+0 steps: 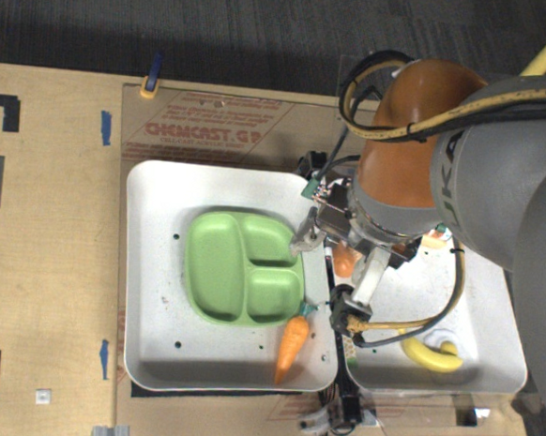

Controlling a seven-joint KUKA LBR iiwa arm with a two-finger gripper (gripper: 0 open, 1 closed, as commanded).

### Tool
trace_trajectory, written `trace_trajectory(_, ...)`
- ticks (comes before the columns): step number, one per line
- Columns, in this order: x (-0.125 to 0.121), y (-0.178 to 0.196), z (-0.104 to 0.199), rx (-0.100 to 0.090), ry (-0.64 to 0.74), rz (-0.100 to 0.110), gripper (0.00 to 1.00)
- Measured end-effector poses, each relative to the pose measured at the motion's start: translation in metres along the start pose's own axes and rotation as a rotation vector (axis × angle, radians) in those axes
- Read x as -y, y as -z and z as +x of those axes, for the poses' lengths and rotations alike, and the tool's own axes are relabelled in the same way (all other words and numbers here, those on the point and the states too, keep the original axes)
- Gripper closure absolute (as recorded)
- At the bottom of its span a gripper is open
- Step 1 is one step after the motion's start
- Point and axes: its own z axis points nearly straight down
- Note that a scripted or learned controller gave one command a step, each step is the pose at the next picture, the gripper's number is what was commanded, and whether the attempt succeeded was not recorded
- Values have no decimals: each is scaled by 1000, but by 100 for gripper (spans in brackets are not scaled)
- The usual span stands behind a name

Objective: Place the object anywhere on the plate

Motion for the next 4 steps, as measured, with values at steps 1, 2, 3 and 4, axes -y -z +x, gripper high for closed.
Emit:
trace_trajectory(1,-12,47,-16,0,272,-4,0)
trace_trajectory(2,-13,56,-14,1,275,-7,100)
trace_trajectory(3,24,-6,57,4,162,13,100)
trace_trajectory(4,7,16,10,2,378,8,100)
